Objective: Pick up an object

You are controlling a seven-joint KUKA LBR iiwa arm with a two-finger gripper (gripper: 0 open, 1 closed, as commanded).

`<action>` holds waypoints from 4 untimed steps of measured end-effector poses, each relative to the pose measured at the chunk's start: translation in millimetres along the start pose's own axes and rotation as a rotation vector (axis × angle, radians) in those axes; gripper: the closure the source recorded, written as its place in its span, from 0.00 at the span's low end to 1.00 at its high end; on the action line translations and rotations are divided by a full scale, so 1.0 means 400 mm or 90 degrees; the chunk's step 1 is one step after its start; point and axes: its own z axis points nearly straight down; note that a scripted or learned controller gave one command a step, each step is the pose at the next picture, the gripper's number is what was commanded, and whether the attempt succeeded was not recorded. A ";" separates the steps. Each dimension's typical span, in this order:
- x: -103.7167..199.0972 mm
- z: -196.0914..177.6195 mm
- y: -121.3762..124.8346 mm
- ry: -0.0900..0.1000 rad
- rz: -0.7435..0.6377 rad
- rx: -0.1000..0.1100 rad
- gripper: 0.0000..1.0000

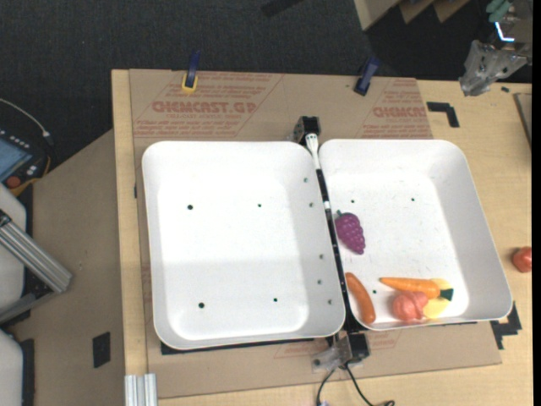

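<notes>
**Claw hanging wide of the bins**

My claw (489,68) is hovering past the far right corner of the right bin (397,155), gripping nothing; how far it is open I cannot tell. The toys are lying well below and left of it: purple grapes (350,232), a carrot (412,285), a red sausage (361,299), a pink piece (408,307). They are crowding the near wall, so I am risking a glancing grab or a nudge.

The robot's grey metal end part (487,64) carries a small teal piece and dark fittings above.
</notes>
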 end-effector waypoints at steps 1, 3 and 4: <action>-0.236 -0.102 0.021 -0.003 0.007 0.001 1.00; -0.301 -0.228 0.107 -0.002 0.004 0.002 1.00; -0.242 -0.221 0.142 -0.001 0.001 0.003 1.00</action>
